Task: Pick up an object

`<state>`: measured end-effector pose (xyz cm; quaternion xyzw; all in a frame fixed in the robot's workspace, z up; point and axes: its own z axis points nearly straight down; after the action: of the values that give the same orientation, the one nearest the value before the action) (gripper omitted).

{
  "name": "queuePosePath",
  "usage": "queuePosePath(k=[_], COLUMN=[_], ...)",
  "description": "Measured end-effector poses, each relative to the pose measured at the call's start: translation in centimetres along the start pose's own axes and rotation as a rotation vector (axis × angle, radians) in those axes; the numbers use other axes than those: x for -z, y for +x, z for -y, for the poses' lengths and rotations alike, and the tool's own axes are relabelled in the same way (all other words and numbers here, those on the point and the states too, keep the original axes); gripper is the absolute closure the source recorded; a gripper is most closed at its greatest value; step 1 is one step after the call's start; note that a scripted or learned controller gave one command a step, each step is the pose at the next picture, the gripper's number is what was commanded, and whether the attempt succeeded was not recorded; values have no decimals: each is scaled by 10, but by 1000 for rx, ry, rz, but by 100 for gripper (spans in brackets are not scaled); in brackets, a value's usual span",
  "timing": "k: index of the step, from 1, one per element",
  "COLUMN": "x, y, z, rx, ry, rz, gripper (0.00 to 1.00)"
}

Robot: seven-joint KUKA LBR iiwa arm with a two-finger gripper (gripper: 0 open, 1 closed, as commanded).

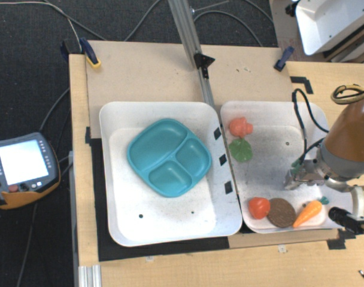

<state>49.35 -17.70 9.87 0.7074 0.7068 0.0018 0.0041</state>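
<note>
The right bin (272,115) holds several small objects. A pink-red lumpy piece (240,127) lies at its far left, with a green rounded piece (240,150) just in front of it. Along the near wall sit a red tomato-like ball (259,207), a brown disc (281,213) and an orange carrot (308,213). My gripper (297,177) hangs low over the right side of this bin, above bare floor and a little beyond the disc and carrot. It holds nothing that I can see.
The left bin (119,220) carries a teal divided plate (169,156). A metal pole (188,31) slants up from between the bins. A cable (302,109) loops by the arm. A pendant (20,169) lies off the bench at left.
</note>
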Motion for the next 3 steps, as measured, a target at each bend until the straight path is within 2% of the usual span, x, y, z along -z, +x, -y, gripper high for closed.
queuePosePath(k=[1,2,3], x=[64,107,172], y=[0,0,0], z=[-4,-8,-9], rx=[2,3,3], ry=[2,3,-1], rz=[-1,-2,0], gripper=[100,100,100])
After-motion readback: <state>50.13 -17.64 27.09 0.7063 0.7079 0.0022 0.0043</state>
